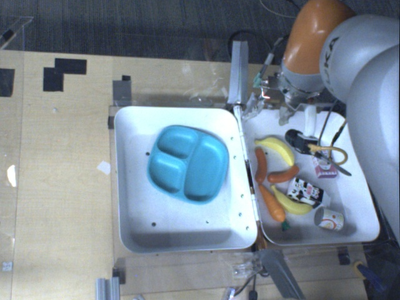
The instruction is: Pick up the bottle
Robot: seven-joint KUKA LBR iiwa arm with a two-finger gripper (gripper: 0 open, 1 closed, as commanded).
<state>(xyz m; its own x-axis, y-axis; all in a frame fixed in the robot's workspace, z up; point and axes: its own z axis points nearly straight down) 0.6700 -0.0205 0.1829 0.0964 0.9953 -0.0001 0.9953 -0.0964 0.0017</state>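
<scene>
Bottle (307, 192) in right bin (362, 227) among bananas (277, 147), carrot (272, 204), cup (329, 219)

Two bins sit side by side on the counter (62, 186). The left bin (134, 230) holds a divided tray (187, 162) near its middle. The right bin (369, 227) holds a banana (277, 147) toward the far side, a sausage (260, 163) along the left wall, a carrot (272, 205) nearer, a cow-patterned carton (306, 191) to its right, and a cup (329, 219) at the near right. The arm (350, 49) reaches over the far right corner.
</scene>
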